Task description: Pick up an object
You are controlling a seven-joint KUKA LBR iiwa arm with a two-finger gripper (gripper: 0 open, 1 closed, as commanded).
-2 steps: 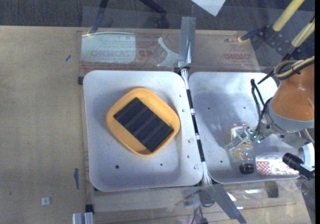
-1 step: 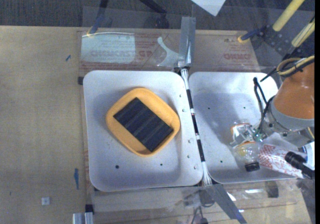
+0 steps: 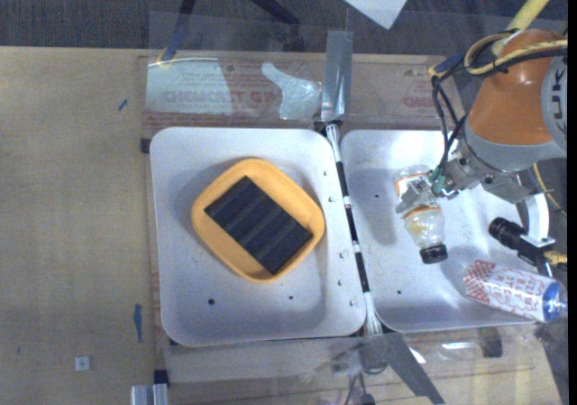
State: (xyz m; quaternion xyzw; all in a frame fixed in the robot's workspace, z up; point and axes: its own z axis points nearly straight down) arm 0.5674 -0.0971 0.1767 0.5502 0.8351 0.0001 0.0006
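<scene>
Arm low over right bin, claw at clear bottle – cannot tell claw state. Yellow dish in left bin – untouched, well apart.

Wooden bench carries two shallow white bins side by side, edges touching. Right bin sits directly under the gripper. Left bin lies beside it, on the side away from the arm. Beyond both bins, farther from the gripper, a clear plastic sheet lies flat on the bench.
</scene>
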